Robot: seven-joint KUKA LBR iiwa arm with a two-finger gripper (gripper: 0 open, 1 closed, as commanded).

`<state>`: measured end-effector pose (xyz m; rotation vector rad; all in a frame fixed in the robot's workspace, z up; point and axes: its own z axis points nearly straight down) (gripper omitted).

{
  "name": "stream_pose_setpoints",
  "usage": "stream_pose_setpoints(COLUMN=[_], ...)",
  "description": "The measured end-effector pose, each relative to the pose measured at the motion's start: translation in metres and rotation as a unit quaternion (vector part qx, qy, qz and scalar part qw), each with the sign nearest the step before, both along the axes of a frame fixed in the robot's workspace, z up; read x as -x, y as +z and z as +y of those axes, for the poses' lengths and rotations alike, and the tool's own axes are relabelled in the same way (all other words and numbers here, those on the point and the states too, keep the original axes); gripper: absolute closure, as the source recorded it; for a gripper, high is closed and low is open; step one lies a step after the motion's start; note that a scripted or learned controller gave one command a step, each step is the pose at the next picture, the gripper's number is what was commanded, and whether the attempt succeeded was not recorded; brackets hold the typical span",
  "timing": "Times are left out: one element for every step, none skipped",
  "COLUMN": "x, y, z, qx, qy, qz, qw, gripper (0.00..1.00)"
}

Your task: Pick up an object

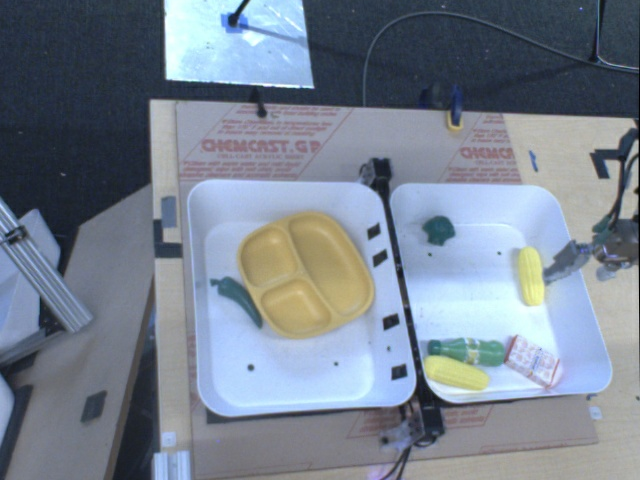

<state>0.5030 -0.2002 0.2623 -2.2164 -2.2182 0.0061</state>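
The gripper, whose grip state I cannot tell, hovers just right of the corn cob, seemingly lining up a pick.

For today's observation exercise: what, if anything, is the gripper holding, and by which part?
Nothing. The gripper sits at the right bin's right edge, beside the upright-lying yellow corn cob, with nothing between its jaws.

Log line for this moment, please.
tool at right bin's right rim | nearest: corn cob | nothing held
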Motion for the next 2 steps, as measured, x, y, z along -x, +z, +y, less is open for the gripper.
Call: stream_pose_setpoints(x=[-0.002, 0.002], y=[0.004, -0.039], z=[0.000, 0.006], qx=[0.0011, 0.0004], qy=[0.001, 0.001], qz=[-0.004, -0.003], qw=[1.0000, 1.0000], gripper=[0.00, 0.00])
